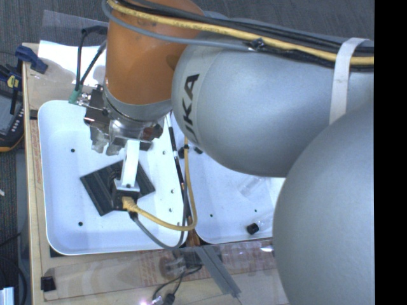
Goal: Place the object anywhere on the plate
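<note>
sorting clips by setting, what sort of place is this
Likely a robotics lab bench: a grey and orange KUKA arm hangs over two shallow white bins on a wooden bench, with loose cables at its front edge.

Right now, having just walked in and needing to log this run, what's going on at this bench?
The grey KUKA arm is bent over the left bin, with its gripper low above a flat dark square piece that lies on the bin floor. Whether the gripper holds anything cannot be told from this view. In the right bin, a small black thing lies near the lower edge, apart from the arm.
</note>
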You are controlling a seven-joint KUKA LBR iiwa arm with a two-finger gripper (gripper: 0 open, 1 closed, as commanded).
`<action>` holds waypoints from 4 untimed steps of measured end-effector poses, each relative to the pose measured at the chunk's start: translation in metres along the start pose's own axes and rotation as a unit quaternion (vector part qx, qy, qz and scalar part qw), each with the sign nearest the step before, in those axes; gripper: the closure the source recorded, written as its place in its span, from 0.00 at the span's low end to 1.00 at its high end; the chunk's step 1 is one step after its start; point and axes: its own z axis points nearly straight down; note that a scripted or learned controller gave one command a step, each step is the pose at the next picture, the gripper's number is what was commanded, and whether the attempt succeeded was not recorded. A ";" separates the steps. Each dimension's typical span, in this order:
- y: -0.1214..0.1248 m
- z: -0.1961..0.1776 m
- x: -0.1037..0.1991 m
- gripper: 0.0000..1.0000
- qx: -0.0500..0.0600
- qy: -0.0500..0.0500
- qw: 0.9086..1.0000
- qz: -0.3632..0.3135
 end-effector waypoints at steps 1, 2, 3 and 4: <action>-0.010 -0.040 -0.061 1.00 -0.002 0.001 0.998 -0.063; -0.039 0.045 0.003 1.00 -0.001 -0.001 0.999 -0.037; -0.014 0.036 -0.081 1.00 0.000 0.000 1.000 -0.011; 0.017 0.132 -0.021 1.00 0.001 -0.001 0.999 0.045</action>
